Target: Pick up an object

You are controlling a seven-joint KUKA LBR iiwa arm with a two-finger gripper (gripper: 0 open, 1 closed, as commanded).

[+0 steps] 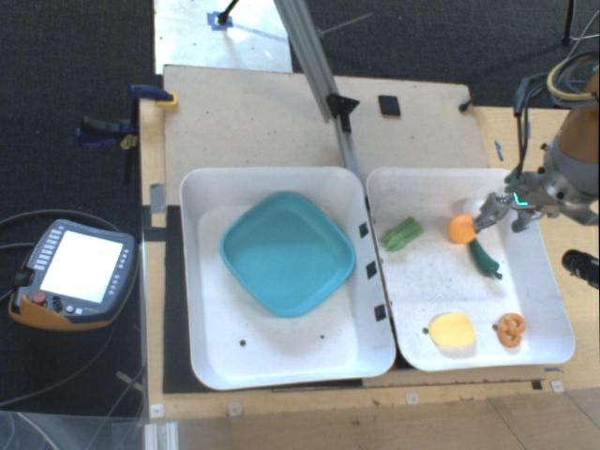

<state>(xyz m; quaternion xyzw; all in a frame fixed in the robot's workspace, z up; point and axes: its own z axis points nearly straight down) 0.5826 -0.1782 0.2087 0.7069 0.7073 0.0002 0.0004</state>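
Observation:
The right bin (pixel 412 190) holds several small objects. An orange ball (pixel 460 230) lies near its upper middle. A dark green, elongated piece (pixel 486 258) lies just below and right of the ball. My gripper (pixel 491 215) reaches in from the right and hangs just right of the ball, above the dark green piece's upper end. Nothing shows in its grasp. A light green block (pixel 403 234) lies to the left of the ball. A yellow round piece (pixel 452 331) and an orange pretzel-shaped piece (pixel 510 329) rest near the bin's front edge.
The left bin (pixel 211 345) holds a teal square plate (pixel 288 252). A metal pole (pixel 309 50) slants in from the top to the ridge between the bins. A teach pendant (pixel 73 275) lies on the floor at the left.

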